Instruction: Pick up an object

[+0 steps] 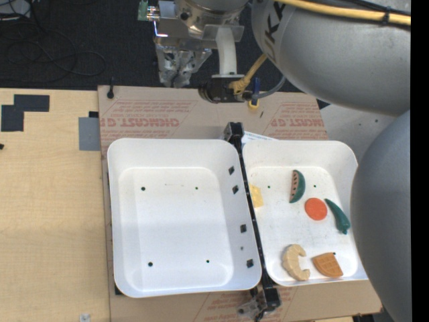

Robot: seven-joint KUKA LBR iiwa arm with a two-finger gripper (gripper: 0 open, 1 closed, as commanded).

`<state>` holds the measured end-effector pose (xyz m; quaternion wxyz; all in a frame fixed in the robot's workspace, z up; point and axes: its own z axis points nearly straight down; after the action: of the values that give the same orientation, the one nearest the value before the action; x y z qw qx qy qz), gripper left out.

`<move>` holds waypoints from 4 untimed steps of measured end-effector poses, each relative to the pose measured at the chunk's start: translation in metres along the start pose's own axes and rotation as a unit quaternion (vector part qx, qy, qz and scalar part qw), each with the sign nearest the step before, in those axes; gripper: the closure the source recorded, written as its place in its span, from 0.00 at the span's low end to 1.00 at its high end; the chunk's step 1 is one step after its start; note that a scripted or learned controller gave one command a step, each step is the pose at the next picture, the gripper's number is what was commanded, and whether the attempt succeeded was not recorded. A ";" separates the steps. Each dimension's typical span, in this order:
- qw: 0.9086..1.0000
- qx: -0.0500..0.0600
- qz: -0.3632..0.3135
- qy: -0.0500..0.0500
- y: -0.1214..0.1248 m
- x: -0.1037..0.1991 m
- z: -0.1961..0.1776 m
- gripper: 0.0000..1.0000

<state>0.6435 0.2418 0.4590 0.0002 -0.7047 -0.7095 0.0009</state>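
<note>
Grey and bulky, the arm's near link (335, 39) fills the upper right, closest to the lens, and its end effector (179, 69) hangs high above the far edge of the bench, well apart from both bins; whether its fingers are apart or together I cannot tell, since they show as a dark cluster. Every candidate object lies in the right bin (342, 154): a watermelon-slice piece (296, 186), an orange disc (316, 209), a green pod-like piece (337, 215) just beside the disc, a pale curved piece (295, 261), an orange wedge (328, 265) next to that, and a small yellow piece (255, 196) against the divider wall. The step in hand looks like the approach, not yet begun. To do it well, I judge the watermelon slice the cleanest target, because it sits apart from its neighbours; the disc and pod crowd each other, and the yellow piece is too close to the wall for fingers to straddle. Closing across the slice's narrow width should seat best. The left bin (120, 180) is smooth white plastic, like the right one, so flat pieces may skid if nudged. Both bins rest on a printed cardboard sheet (167, 116) over the light wood bench (47, 206); dark floor with cables (60, 52) lies behind.
</note>
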 end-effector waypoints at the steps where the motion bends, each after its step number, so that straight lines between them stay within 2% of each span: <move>1: 1.000 0.000 0.001 0.000 0.000 -0.007 -0.026 1.00; 3: 1.000 0.000 0.003 0.000 0.000 -0.032 -0.080 1.00; 4: 1.000 0.002 0.005 0.000 -0.021 -0.076 -0.079 1.00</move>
<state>0.6231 0.1657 0.5378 0.0012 -0.7080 -0.7062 0.0026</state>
